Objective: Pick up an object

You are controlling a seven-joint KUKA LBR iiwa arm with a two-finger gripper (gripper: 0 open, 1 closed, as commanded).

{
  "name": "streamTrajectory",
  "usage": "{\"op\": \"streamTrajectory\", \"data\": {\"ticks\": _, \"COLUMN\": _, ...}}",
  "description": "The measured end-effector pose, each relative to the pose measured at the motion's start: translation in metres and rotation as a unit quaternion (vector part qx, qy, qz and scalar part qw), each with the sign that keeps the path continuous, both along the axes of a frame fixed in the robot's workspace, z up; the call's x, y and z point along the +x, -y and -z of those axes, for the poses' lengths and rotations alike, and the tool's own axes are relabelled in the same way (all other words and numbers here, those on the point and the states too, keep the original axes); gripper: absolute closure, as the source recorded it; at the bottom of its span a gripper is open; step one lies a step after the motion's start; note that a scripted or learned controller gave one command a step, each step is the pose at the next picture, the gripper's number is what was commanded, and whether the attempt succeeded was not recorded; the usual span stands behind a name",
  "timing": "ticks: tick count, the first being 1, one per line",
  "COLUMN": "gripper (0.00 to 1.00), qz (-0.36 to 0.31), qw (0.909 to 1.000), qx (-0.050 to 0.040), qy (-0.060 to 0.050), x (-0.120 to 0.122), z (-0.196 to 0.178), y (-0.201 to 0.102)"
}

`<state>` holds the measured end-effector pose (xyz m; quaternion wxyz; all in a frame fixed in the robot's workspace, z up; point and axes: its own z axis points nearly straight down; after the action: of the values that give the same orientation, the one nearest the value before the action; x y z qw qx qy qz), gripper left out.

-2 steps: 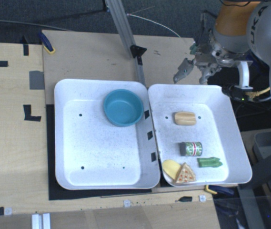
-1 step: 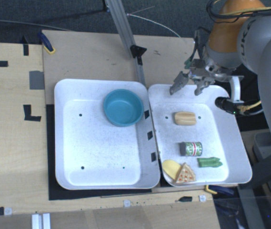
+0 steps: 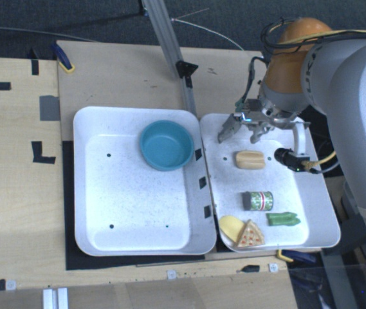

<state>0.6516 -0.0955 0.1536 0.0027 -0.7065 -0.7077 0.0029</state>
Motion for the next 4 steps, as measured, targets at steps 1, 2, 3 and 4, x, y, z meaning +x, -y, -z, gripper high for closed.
{"op": "streamTrajectory", "data": {"ticks": 1, "gripper": 0.00, "qz": -0.001, "qw": 1.0000, "qx": -0.0001, "qy": 0.000, "x": 0.008, "z": 0.053, "y": -0.005}}
{"op": "streamTrajectory", "data": {"ticks": 2, "gripper": 1.00, "qz": -0.001, "qw": 1.0000, "qx": -0.0005, "qy": 0.002, "x": 0.009, "z": 0.039, "y": -0.005}}
{"op": "streamTrajectory", "data": {"ticks": 3, "gripper": 1.00, "qz": 0.000, "qw": 1.0000, "qx": -0.0003, "qy": 0.005, "x": 0.014, "z": -0.007, "y": 0.001}}
{"op": "streamTrajectory", "data": {"ticks": 4, "gripper": 1.00, "qz": -0.001, "qw": 1.0000, "qx": 0.0000, "qy": 0.006, "x": 0.020, "z": -0.061, "y": -0.009}}
